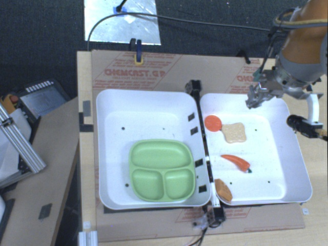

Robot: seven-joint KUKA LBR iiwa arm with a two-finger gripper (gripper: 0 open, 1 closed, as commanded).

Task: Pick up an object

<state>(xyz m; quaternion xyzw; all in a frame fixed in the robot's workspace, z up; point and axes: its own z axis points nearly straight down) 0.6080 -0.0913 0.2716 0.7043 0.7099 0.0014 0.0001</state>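
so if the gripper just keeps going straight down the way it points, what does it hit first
Most likely the bare floor of the right bin near its far edge. The gripper points down there, clear of the toast-like piece and orange disc, though depth is hard to judge.

Even, bright overhead light — white bins (pixel 154 104) near blown out, shadows soft and faint. Glare on foil sheet (pixel 123 14). Image grainy, slightly soft throughout.

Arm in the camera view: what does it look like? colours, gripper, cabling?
The arm is a rounded, bulky body, orange on top with a grey wrist section below. Thin dark cables loop around its upper part. The gripper is small, metallic grey and fiddly-looking, hanging off the wrist. No markings are readable.
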